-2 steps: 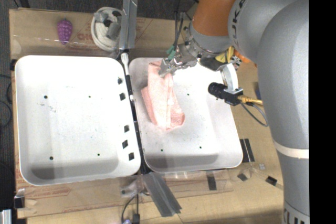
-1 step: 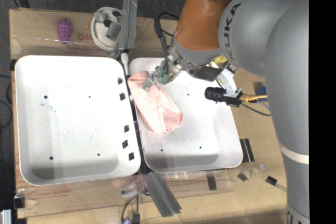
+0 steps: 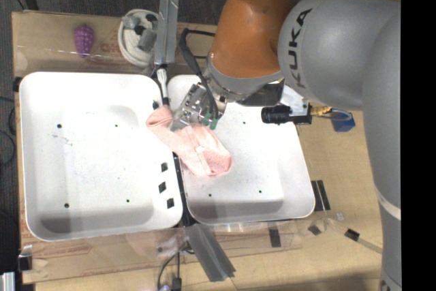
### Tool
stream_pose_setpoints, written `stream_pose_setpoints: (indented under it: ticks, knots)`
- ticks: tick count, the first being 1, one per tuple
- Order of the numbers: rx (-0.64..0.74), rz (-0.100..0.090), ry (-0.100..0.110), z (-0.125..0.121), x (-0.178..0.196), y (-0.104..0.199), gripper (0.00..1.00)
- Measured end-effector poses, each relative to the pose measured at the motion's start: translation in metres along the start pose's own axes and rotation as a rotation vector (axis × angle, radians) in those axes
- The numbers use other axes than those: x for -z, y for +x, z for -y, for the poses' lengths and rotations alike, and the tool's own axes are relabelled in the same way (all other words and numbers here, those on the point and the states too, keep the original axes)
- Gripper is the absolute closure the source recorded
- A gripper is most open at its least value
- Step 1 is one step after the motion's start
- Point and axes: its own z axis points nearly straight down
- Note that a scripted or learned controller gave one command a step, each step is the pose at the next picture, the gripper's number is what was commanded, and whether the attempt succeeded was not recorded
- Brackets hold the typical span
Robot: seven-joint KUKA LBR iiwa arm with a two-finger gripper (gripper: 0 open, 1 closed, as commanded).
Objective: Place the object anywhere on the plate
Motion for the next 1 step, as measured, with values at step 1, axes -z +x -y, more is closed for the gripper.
stream_pose_setpoints:
  ticks: [1]
  knots:
    - [0.403, 0.001, 0.000, -0.0190, 0.0064, 0.0415, 1.00]
